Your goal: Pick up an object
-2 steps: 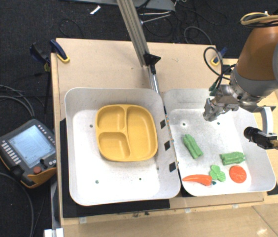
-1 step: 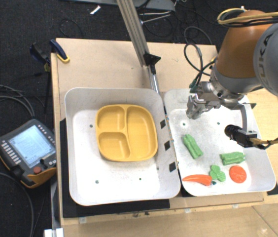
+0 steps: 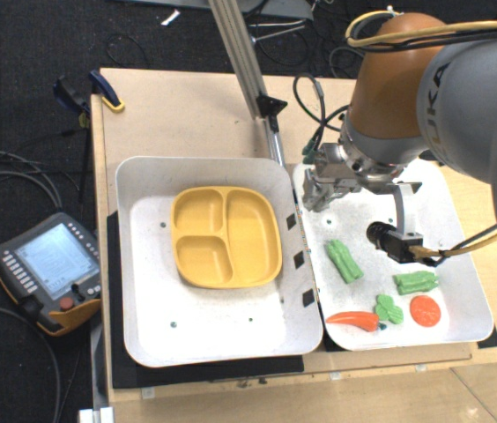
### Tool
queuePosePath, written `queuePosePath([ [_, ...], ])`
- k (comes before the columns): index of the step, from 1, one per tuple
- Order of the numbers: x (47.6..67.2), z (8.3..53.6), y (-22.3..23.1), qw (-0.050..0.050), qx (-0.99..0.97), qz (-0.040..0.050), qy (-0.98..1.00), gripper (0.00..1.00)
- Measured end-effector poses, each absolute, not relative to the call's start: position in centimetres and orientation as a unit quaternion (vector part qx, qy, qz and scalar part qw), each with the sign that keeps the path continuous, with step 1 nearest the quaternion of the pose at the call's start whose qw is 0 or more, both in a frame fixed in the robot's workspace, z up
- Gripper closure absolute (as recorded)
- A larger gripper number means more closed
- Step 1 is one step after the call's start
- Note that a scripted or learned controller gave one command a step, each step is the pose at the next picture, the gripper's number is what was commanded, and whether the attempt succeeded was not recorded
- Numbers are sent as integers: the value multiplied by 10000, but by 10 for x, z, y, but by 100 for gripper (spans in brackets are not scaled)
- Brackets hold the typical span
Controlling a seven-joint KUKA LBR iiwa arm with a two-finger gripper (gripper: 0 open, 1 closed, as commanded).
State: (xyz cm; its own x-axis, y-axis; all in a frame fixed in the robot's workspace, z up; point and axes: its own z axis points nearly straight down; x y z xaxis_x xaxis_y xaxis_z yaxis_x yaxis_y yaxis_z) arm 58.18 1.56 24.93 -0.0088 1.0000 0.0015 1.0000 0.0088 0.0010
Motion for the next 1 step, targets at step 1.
queuePosePath([
  [1, 590, 255, 70, 2, -7041, -15, -7101, 100],
])
